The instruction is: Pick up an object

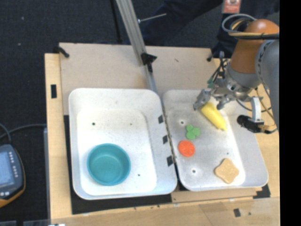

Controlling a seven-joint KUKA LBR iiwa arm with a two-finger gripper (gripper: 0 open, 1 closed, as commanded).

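- Worktop (117,65) of pale wood, carrying two shallow white bins side by side
- Left bin (117,102) holds a teal bowl (108,164), upright, in its near-left corner; the rest of that bin's floor shows only small dark specks
- Right bin (244,154) holds four things, all apart from one another
- Yellow banana-shaped object (214,116) lies near the far edge of the right bin, tilted so that its upper end points toward the far left and its lower end toward the near right
- Tool (212,100) sits right at the upper end of the yellow object, with the grey arm (270,60) and its orange band (247,51) coming in from the right
- Tool's fingers look spread and pointing down on either side of the yellow object's top end; whether they press it I cannot tell, and the object appears to rest on the bin floor
- Green clover-shaped piece (192,132) lies just below and left of the yellow object, near the middle of the bin
- Orange round object (186,149) lies just near of the green piece, close to the bin's left wall
- Tan bread-like piece (226,171) lies in the near-right part of the bin, well apart from the tool
- Grey metal rail (134,29) slants down from the top of the view to the gap between the bins
- Handheld device with a screen (8,171) lies off the worktop at the left edge
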